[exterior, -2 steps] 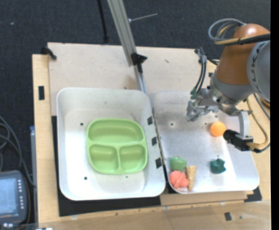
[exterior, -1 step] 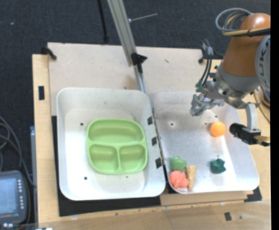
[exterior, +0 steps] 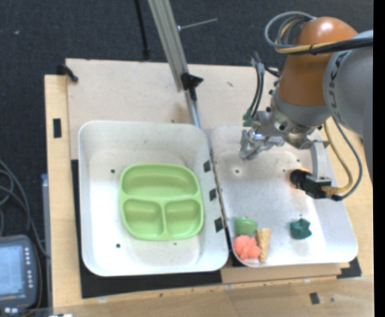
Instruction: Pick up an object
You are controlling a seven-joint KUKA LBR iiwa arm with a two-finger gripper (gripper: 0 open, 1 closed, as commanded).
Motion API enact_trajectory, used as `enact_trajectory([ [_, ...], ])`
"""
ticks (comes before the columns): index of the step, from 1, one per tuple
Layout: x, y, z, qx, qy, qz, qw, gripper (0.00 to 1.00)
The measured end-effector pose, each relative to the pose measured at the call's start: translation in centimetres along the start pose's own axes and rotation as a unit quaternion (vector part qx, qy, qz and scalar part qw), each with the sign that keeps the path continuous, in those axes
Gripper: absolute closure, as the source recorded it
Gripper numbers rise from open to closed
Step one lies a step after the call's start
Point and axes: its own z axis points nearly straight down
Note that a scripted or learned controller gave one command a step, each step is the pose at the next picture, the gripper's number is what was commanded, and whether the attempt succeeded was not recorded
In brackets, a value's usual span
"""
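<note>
Camera view. The desk (exterior: 126,91) carries two shallow white bins side by side. The left bin (exterior: 100,177) holds one light green divided plate (exterior: 160,200) with three compartments, lying flat near the bin's middle.

The right bin (exterior: 271,190) holds four small things, all in its near part. A light green piece (exterior: 245,226) lies close to the bin's left wall. A pink piece (exterior: 246,247) lies just in front of it, touching it, in the near left corner. A tan cone (exterior: 264,242) lies beside the pink piece on its right, touching it. A dark green piece (exterior: 300,228) lies apart from these three, toward the bin's right side.

The arm (exterior: 311,65) reaches in from the right. The hand (exterior: 250,147) is over the far left part of the right bin, well apart from all four small things. How far the hand is open cannot be told at this angle.

A slanted metal post (exterior: 169,35) rises behind the bins.
</note>
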Motion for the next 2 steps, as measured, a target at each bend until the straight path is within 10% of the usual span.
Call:
enact_trajectory([
  [2,9.4,2.7,1.7,-0.001,0.0,0.0,1.0,1.0],
])
